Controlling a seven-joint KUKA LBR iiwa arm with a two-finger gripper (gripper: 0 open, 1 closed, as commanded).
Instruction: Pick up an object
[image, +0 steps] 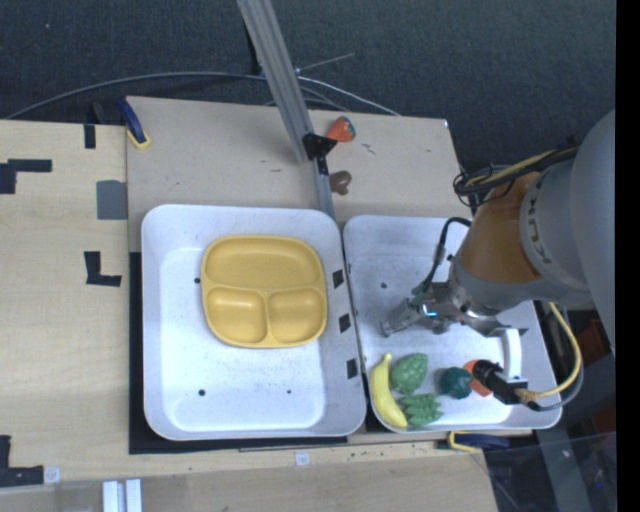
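The arm is in over the right-hand bin (400, 240), orange band above the wrist, and the gripper (405, 317) sits low near the middle of that bin, fingers splayed toward the divider. The jaws stand apart, with bare white floor between them and nothing caught there. So no grip yet, by my reading.

Where's the prize? All the candidates crowd the bin's near edge. A yellow banana (384, 392) lies along the left wall down at the near-left corner. Just beside it sits a green leafy vegetable (409, 371), looking like broccoli or lettuce, and a second green piece (421, 407) rests against the near rim, touching or nearly touching the banana. Further right there's a dark teal round toy (456, 382), and next to it an orange-red piece (487, 378) partly hidden by a black part of the arm's gear.

The left-hand bin (160, 300) carries a yellow divided plate (265, 289), three compartments, sitting toward the far side.

Why the open stance above bare floor? Probably a pose staged ahead of a descent. The nearest target looks like the upper green vegetable, just toward the near edge from the fingertips. The clutter there is the risk: the banana and greens lie so close that one finger could land on a neighbour and nudge everything.
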